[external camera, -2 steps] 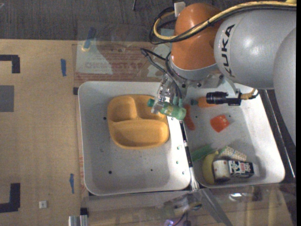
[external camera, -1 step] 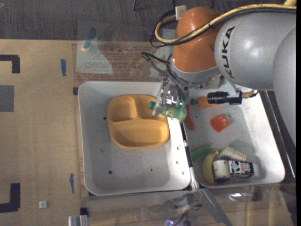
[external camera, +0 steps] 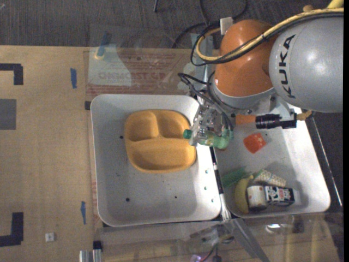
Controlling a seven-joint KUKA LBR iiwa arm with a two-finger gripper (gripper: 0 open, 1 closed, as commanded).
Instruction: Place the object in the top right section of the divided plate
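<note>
At the lower right of the frame we see the right bin [external camera: 316, 201] holding a banana [external camera: 241, 190], a small dark carton [external camera: 272, 195], a green item just above the banana and an orange-red piece [external camera: 254, 142] higher up; we take these for spare objects waiting their turn, kept apart from the goal. Further up, at the frame's centre, the end effector [external camera: 210, 129] hangs over the seam between the bins with a green-capped clear bottle [external camera: 207, 140] lying across it, cap pointing left at the yellow divided plate [external camera: 158, 141] in the left bin [external camera: 142, 201]. We judge the bottle is being carried toward the plate's top right section, whose edge it just reaches. Whether the fingers are parted or clamped on the bottle we cannot tell: glare and the clear plastic blur them together. Beyond, the orange wrist and grey arm [external camera: 283, 59] cover the right bin's upper part, and the wooden surface [external camera: 43, 146] stretches to the left.
</note>
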